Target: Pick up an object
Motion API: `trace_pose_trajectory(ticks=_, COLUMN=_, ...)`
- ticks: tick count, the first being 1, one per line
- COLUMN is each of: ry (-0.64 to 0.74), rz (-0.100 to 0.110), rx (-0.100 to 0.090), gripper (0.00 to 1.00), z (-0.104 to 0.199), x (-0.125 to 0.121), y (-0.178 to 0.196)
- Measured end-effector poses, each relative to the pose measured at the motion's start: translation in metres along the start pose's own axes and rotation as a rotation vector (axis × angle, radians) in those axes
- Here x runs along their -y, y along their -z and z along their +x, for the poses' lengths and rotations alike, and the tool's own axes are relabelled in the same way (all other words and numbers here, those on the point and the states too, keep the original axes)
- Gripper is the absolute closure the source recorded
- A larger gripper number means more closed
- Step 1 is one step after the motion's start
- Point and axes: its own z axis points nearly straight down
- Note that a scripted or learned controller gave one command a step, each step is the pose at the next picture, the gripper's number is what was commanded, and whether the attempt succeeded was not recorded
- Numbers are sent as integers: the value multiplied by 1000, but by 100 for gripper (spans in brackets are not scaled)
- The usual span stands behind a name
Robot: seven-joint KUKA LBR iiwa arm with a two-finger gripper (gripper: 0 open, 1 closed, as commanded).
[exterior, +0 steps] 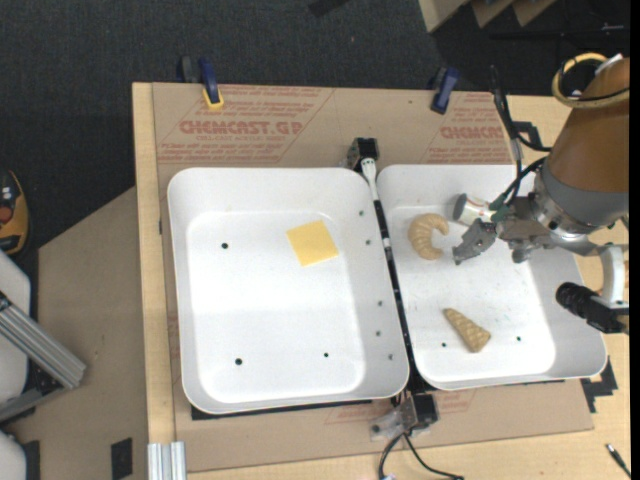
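Note:
In the right bin (560, 363), a curled tan croissant (428, 236) lies near the upper left corner. A tan cone-shaped pastry (468, 329) rests lower down, near the front. The left bin (200, 358) holds a flat yellow square, like a cheese slice (312, 243). My gripper (493, 252) hangs over the right bin just right of the croissant, open, with nothing between its fingers. Its left finger (470, 247) is close beside the croissant; I cannot tell if they touch.
The bins sit on a brown cardboard sheet (150, 268) held by blue clamps (208, 78) at the back. A black hinge bar (385, 258) runs between the bins. The arm's orange band (600, 118) and cables (512, 138) are above the right bin's far right corner.

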Motion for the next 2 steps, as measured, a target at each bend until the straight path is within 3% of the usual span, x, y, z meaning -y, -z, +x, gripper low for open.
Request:
trace_pose_trajectory(ticks=1, ry=3, rz=-29, rx=7, gripper=0, z=13, x=-128, y=-100)
trace_pose_trajectory(ticks=2, ry=-2, rz=-11, rx=6, gripper=0, z=-13, x=-126, y=-110)
